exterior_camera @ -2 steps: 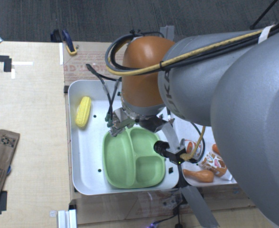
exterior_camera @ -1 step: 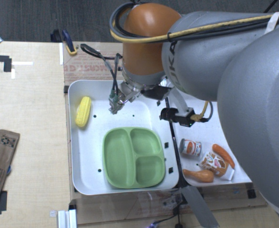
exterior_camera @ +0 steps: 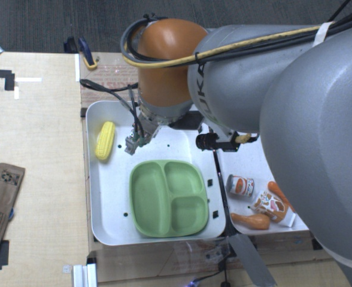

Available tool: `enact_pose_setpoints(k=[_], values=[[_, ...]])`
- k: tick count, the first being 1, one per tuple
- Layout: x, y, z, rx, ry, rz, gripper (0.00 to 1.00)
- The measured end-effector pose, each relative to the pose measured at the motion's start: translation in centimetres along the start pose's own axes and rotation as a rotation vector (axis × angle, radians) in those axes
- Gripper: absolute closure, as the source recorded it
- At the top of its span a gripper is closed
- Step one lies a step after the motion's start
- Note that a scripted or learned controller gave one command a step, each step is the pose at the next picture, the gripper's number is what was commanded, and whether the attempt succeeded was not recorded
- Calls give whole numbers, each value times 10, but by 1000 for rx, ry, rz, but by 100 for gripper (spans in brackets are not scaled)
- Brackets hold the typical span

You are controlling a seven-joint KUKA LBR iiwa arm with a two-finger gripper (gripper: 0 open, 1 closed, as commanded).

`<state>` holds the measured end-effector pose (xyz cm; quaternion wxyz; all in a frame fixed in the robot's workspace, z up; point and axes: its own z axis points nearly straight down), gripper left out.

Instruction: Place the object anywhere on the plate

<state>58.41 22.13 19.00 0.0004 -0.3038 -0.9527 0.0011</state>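
Note:
A yellow corn cob (exterior_camera: 105,140) lies near the left wall of the left bin (exterior_camera: 107,220). A green plate (exterior_camera: 169,198) with three compartments sits in the same bin, toward its front right. My gripper (exterior_camera: 133,143) hangs just right of the corn and above the plate's back left corner. Nothing shows between its tips. The arm's orange band and grey body cover the bin's back right part.
The right bin (exterior_camera: 248,160) holds a small can (exterior_camera: 240,186), an orange sausage-like piece (exterior_camera: 251,221) and a printed packet (exterior_camera: 272,207). A black divider runs between the bins. A blue and yellow clamp (exterior_camera: 87,55) sits at the bench's back edge.

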Motion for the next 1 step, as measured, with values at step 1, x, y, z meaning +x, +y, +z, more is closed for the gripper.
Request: enact_pose_setpoints(k=[1], values=[[-24, 25, 44, -2, -1, 39, 100]])
